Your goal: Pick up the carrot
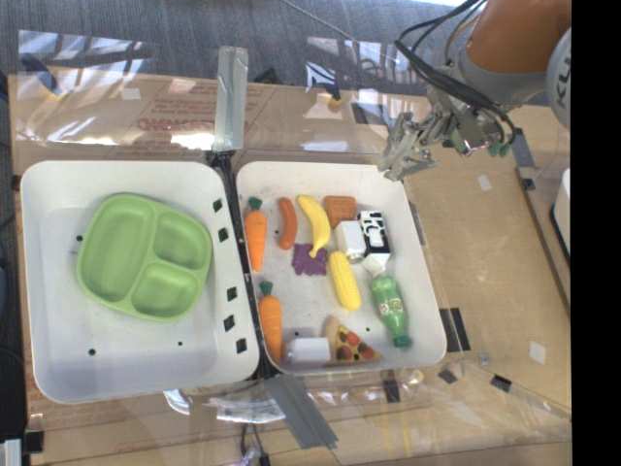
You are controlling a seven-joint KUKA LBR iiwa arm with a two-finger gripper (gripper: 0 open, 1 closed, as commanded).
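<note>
Above the far right corner of the right white bin [424,260], the metal two-finger gripper [398,163] hangs with its fingers spread slightly apart, nothing between them. Two orange carrots with green tops lie along the bin's left wall: the far carrot [255,238] beside a red-orange sausage [287,223], and the near carrot [271,326] just left of a white block [309,349]. Mid-bin lie a yellow banana [314,223], a purple grape cluster [310,260], a yellow corn cob [344,280] and a green bottle [390,309]. The left white bin [58,348] holds a green divided plate [146,255].
</note>
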